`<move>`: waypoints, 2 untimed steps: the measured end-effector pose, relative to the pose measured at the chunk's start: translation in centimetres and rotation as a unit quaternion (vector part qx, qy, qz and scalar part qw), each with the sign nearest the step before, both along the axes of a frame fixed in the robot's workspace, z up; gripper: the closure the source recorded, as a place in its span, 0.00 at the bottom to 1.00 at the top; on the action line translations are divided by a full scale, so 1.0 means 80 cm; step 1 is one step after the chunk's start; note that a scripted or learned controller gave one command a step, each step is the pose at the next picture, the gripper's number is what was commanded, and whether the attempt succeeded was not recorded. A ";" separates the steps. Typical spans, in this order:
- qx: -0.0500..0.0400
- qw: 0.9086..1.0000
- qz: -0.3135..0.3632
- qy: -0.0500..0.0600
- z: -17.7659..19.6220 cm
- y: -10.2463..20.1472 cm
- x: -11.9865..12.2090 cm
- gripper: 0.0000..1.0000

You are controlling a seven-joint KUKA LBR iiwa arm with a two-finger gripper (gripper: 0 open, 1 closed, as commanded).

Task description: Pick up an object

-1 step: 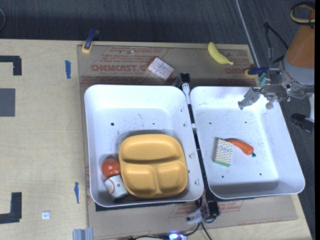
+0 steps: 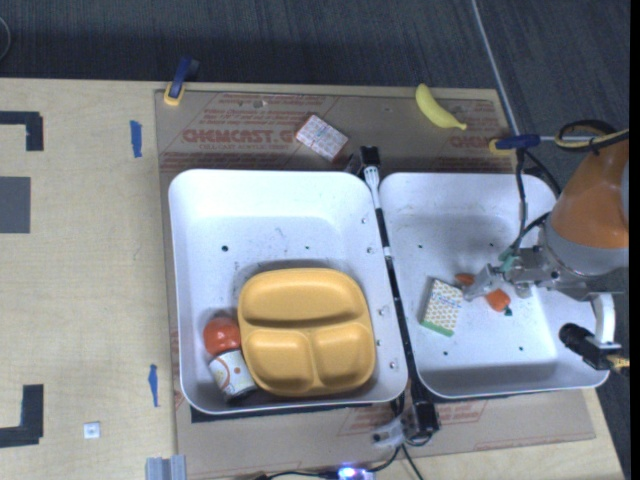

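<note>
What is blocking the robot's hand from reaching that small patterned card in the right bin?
Nothing visible. The gripper hangs just right of the patterned card, with bare white floor of the right bin between them. A small orange piece lies under the gripper.

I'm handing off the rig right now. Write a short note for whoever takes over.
Claw: low in the right bin, beside a small orange piece; grip state unclear, nothing visibly held.
Right bin also holds a speckled card.
Left bin: yellow tray, small can against it.
Done: no pick confirmed.
Left: grasp an object, lift it.
</note>
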State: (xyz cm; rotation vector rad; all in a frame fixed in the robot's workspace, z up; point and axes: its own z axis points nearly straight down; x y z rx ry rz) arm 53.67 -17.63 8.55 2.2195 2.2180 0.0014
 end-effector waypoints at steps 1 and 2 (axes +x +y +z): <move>-0.001 1.000 0.000 -0.002 0.013 0.000 0.001 1.00; 0.001 1.000 0.001 0.001 0.110 0.100 -0.038 1.00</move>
